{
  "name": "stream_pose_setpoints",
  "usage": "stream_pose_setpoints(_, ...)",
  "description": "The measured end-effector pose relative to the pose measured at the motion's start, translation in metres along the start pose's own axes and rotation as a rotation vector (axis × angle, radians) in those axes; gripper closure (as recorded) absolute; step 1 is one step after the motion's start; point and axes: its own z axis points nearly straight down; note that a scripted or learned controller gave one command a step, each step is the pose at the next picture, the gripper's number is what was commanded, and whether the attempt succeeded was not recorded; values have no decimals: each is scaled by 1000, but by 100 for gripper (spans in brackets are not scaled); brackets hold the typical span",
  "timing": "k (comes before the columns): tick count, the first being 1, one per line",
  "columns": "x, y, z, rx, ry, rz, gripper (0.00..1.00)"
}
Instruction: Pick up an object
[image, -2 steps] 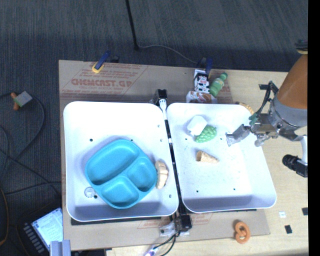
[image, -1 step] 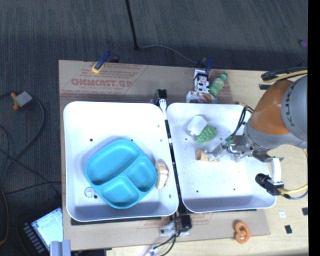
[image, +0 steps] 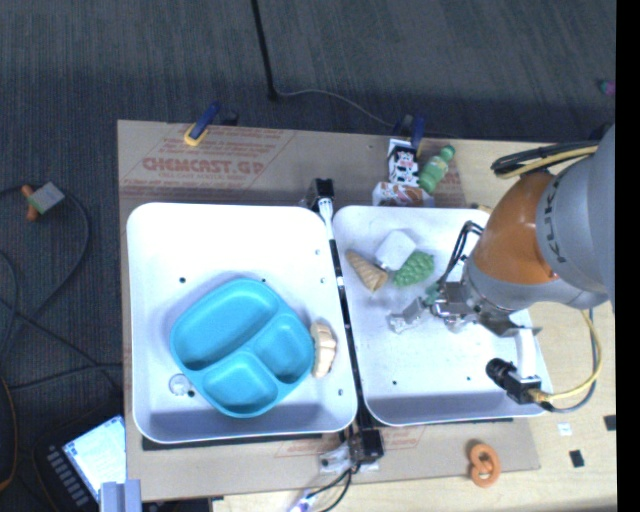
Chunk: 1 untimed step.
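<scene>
Here, low in the right bin (image: 400, 395) right of centre, we should settle the gripper (image: 410, 318) squarely over the green toy (image: 415, 268) before squeezing, though we cannot tell how the jaws stand.

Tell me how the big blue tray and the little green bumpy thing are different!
The blue tray is much bigger than the green bumpy thing. The tray is smooth, with three hollow sections; the green thing looks lumpy all over. The tray lies in the left bin, far from the gripper, while the green thing lies in the right bin, close to it. Both rest on a white bin floor.
</scene>
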Motion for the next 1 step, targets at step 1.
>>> stream_pose_setpoints(1, 8, 63, -17, 10, 5, -2, 0)
